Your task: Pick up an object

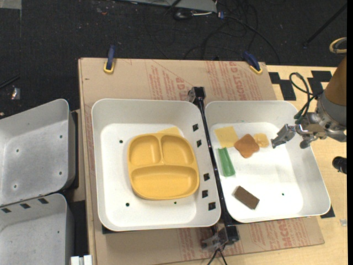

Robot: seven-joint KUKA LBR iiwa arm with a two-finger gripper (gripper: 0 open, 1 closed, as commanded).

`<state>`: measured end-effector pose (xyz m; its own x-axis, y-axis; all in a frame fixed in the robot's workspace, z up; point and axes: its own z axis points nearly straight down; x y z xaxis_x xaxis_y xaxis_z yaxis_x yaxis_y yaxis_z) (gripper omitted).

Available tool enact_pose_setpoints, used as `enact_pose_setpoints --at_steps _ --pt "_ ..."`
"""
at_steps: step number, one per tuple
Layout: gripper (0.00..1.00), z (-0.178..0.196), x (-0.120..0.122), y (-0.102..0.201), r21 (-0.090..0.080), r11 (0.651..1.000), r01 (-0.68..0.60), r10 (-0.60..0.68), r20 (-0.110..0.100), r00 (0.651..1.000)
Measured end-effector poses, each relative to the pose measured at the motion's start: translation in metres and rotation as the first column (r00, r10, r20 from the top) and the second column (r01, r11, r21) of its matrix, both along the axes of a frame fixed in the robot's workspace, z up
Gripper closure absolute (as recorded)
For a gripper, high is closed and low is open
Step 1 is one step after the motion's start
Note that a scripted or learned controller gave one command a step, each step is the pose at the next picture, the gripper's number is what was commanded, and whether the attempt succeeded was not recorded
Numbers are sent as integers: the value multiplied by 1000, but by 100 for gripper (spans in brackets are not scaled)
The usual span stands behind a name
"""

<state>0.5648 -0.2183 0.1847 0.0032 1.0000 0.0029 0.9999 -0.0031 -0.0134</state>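
- two shallow white bins side by side on the bench: left bin (107, 148), right bin (298, 186).
- in the left bin, near its middle: a yellow divided tray (163, 167), lying flat, with a pale yellow sheet (175, 131) peeking out from under its far edge.
- in the right bin, toward its far left corner: a pale yellow flat piece (225, 136), an orange-brown lump (246, 146) just beside it, and a small tan piece (262, 141) touching the lump's right side.
- along the right bin's left wall: a green bar (226, 162).
- nearer the front edge of the right bin: a dark brown block (246, 197), well apart from the rest.
- over the right bin's right rim: claw (289, 135), fingers apart, seemingly nothing between them, though small and dim here.
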Motion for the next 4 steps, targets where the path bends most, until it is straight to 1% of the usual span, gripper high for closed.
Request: enact_pose_setpoints --at_steps 1,2,3,4 --pt "0 8 4 1 -4 1000 -4 4 14 1000" --pt "0 -35 3 5 -2 1000 -3 3 10 1000" --pt "0 -89 2 6 -2 1000 -2 2 10 1000" --pt "100 -75 4 5 -4 1000 -3 3 15 1000"
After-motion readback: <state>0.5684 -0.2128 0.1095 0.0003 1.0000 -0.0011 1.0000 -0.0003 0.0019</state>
